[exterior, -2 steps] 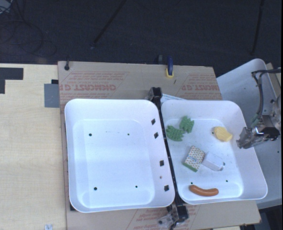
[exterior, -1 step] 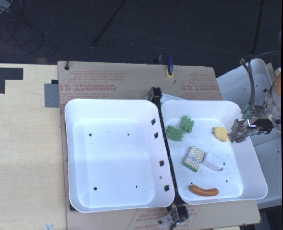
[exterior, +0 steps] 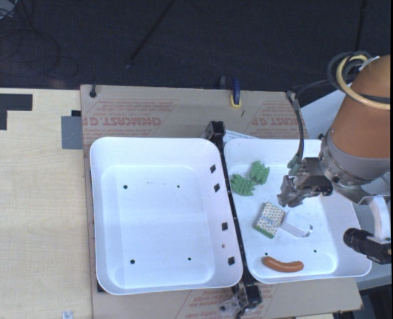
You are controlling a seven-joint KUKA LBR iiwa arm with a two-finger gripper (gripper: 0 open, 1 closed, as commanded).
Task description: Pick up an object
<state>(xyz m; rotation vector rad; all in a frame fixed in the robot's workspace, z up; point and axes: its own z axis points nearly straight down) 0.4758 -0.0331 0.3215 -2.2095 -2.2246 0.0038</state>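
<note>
Your arm reached in from the right and held its hand [exterior: 290,197] low over the right bin [exterior: 336,261], above the bare white floor between the green pieces and the patterned block. From this slanted view you could not tell whether the hand was released or clenched, and nothing could be seen gripped in it.

Every candidate lay in that right bin. Two green knobbly pieces [exterior: 251,178] sat near the divider, touching or almost touching each other. A small patterned block [exterior: 270,219] lay tilted just below the hand, and a clear, hard-to-see item [exterior: 296,228] rested right beside it. An orange sausage-shaped toy [exterior: 282,265] lay alone near the front wall. The left bin [exterior: 106,178] held no objects.

The risks you faced were plain. The hand hung over a gap, not squarely over any one thing, so a straight descent would likely have closed on bare plastic. The block and the clear item lay so close that a grab at either could have nudged the other or caught both badly. The block's tilt could have let it pivot out from between the pads. The green pieces, bunched by the divider, left little room for the hand on that side.
</note>
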